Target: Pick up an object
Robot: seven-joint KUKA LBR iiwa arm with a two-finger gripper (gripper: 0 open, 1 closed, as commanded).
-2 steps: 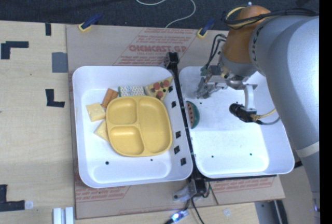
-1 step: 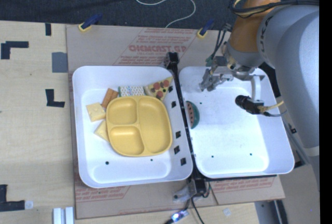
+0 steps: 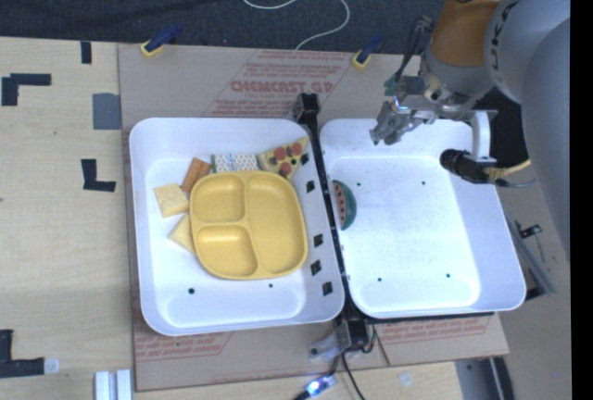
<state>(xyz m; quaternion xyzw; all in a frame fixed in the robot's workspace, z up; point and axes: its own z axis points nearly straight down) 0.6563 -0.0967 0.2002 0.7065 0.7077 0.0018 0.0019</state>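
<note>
Two white bins side by side on the bench, seen from the one overhead camera.

Left bin [image 3: 153,296]: a yellow divided plate [image 3: 248,224] with three compartments lies flat near the middle, taking up most of the floor. Tucked around its upper-left edge is a cluster of small flat pieces: an orange-brown piece [image 3: 195,173] at the plate's top-left, a pale square cracker-like piece [image 3: 170,199] just left of the plate, and another pale piece [image 3: 180,235] half under the plate's left rim. Along the plate's top edge sit a patterned strip [image 3: 233,163] and a multicoloured wedge [image 3: 285,156] running up toward the bin's top-right corner. Too small to identify any of them further.

Right bin [image 3: 482,287]: one item, a small watermelon-slice-like piece [image 3: 346,204], red with a green rim, lying against the left wall just beside the divider between the bins. The rest of that bin floor is bare white with a few dark dots.

My gripper [image 3: 387,131] hangs over the top-left corner of the right bin, at or just above the back rim, tilted down-left. It's well apart from the watermelon piece and from everything in the left bin. Nothing visible between my fingers. Can't tell from this angle whether they're spread or closed, too small and dark.

My arm comes in from the right, with the orange band [image 3: 473,5] above the wrist. A black cable [image 3: 473,167] loops off the wrist over the bin's right rim.
</note>
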